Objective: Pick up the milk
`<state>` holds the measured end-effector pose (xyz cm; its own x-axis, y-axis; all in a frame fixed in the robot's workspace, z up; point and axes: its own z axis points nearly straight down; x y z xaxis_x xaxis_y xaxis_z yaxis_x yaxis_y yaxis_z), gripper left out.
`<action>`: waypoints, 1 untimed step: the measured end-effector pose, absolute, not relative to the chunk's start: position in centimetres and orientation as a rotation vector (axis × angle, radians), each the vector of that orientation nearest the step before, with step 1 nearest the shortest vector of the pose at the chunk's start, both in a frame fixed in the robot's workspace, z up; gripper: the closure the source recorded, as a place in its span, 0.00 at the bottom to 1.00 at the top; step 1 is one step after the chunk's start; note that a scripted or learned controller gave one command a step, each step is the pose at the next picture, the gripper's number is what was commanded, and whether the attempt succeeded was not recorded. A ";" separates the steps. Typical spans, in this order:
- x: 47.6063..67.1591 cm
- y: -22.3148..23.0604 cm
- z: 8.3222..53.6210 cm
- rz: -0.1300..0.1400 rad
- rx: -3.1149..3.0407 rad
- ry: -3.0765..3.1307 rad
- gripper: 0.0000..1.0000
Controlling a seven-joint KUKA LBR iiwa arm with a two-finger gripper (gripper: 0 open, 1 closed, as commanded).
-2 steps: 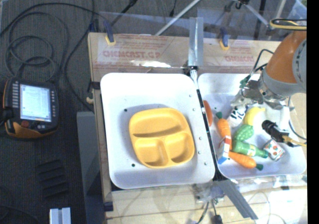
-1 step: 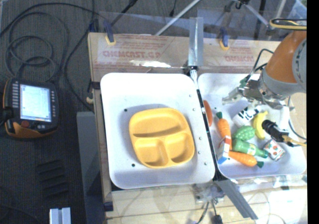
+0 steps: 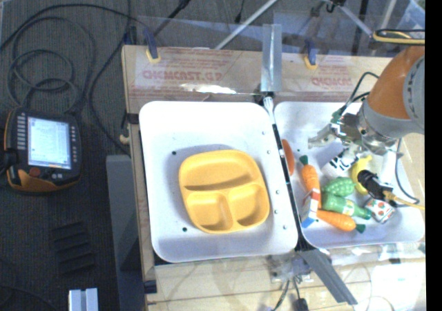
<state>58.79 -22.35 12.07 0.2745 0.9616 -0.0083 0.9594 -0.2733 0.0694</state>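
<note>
Reaching in from the right, the arm (image 3: 397, 92) is positioned over the right bin (image 3: 407, 233), with the gripper (image 3: 352, 138) lowered toward the cluster of toy foods, which suggests that an approach to a grasp is in progress. Whether the jaws are apart or together cannot be told, as the mechanism is seen from above and is partly masked by cables.

What is judged to be the milk (image 3: 341, 162) is found in the right bin, just below the gripper: a small white carton with black patches, partly hidden, so its full shape cannot be confirmed. It is not seen between the jaws. It lies close among other items, with an orange carrot (image 3: 310, 177) to its left, a green vegetable (image 3: 340, 195) nearer, and a yellow item (image 3: 361, 177) to its right; crowding is therefore judged a risk to a clean grasp.

A yellow divided tray (image 3: 222, 189) is set in the left bin (image 3: 159, 164), well apart from the work
</note>
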 end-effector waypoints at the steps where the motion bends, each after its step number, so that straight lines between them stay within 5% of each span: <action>1: 58.8 -22.4 12.0 0.053 2.460 1.856 0.00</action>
